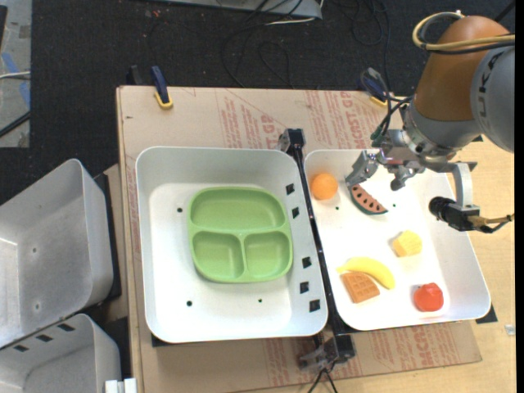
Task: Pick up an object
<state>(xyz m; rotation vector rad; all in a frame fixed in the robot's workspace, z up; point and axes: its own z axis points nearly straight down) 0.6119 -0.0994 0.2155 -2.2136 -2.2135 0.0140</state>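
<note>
In the right bin (458,260) lie an orange (324,187), a watermelon slice (369,201), a yellow block (407,243), a banana (370,269), an orange-brown cracker-like piece (359,286) and a red fruit (428,298). My gripper (379,171) hangs over the bin's back part, just above the watermelon slice. Its two dark fingers (360,169) stand spread apart with nothing between them.
The left bin (164,285) holds a green three-compartment plate (241,233). Clamps (161,86) grip the bench's back edge. Grey-white tubs (49,244) stand left of the bench. A black cable plug (449,210) hangs beside the wrist over the right bin.
</note>
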